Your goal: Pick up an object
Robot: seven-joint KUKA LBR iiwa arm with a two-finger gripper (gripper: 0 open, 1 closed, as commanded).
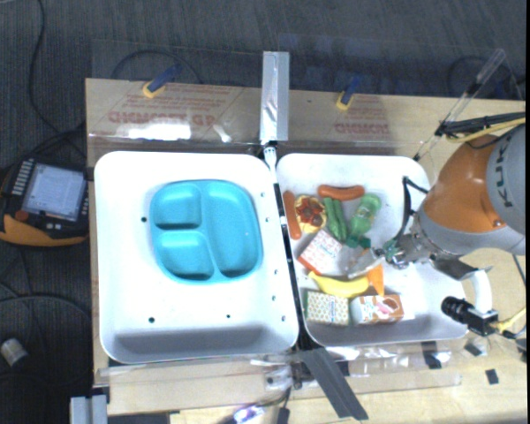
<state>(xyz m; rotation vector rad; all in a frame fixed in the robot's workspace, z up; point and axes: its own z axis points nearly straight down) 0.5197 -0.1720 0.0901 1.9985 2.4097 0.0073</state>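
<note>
Grey arm with orange band reaches in over the right-hand shallow white plastic bin (397, 168). End effector (382, 256) sits low among the toy food, just beside the yellow plastic banana (340, 284); cannot tell how far open it is, or whether it has anything. Candidate objects are clustered at the bin's left wall: glossy red sausage (340, 191), green ridged vegetable (336, 218), printed cartons (327, 307). Left bin (124, 307) carries a light-blue moulded compartment tray (205, 230).

Wooden bench (203, 104) on dark carpet (35, 60)
</note>
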